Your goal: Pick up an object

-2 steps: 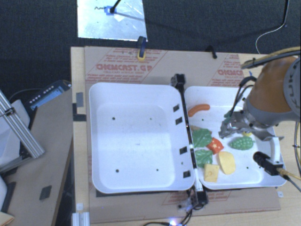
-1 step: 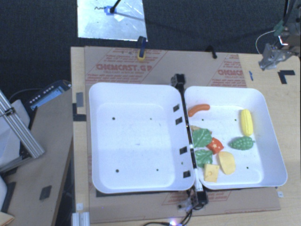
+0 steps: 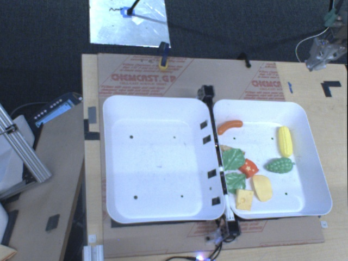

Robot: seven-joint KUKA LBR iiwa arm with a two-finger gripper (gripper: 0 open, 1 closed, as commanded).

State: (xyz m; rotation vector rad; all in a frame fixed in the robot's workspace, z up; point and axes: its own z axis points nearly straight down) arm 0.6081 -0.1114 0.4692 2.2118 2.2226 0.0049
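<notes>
The right bin point(image 3: 304, 200) holds several toy foods. An orange sausage point(image 3: 229, 126) lies near its back left corner, and a yellow corn cob point(image 3: 285, 141) stands to the right of it. A bumpy green vegetable point(image 3: 280, 165) rests below the corn. Along the left wall lie two green leaves point(image 3: 232, 157), with a red piece point(image 3: 249, 168) between them. A pale yellow slice point(image 3: 262, 188) and an orange-yellow cheese block point(image 3: 244, 199) sit near the front edge.
The left bin point(image 3: 157, 156) adjoins the right one, joined by black clips point(image 3: 206, 140). Both rest on a cardboard sheet point(image 3: 179, 75). A silver plate point(image 3: 129, 15) lies beyond the bench. A metal fixture with a cable point(image 3: 324, 50) stands at the top right, and an aluminium frame point(image 3: 22, 151) at the left.
</notes>
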